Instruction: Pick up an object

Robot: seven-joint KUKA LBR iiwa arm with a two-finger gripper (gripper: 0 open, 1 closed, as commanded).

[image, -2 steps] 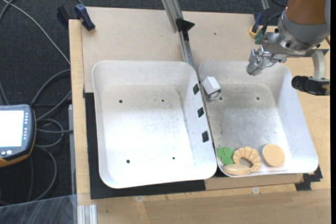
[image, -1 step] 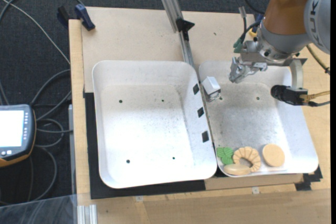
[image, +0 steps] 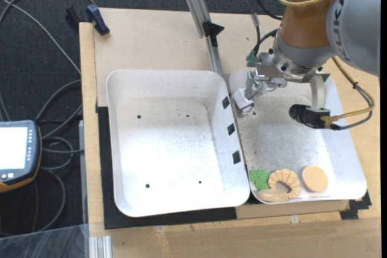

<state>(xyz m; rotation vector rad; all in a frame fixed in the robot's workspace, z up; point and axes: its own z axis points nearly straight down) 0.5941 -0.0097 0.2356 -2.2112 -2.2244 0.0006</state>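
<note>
Three small objects lie along the front edge of the right bin (image: 338,148): a green leafy piece (image: 259,178), a tan ridged croissant-shaped piece (image: 285,183) and a round tan disc (image: 314,179). My gripper (image: 243,101) hangs low over the back left corner of that bin, close to the wall shared with the left bin. It is well behind the three objects and touches none of them. I see nothing held in it.
The left bin (image: 121,130) is white with dark speckles. A slanted metal pole (image: 193,3) rises behind the bins. A black cylinder with a yellow cable (image: 308,115) hangs under the arm over the right bin. A blue clamp (image: 97,18) sits at the bench's back left corner.
</note>
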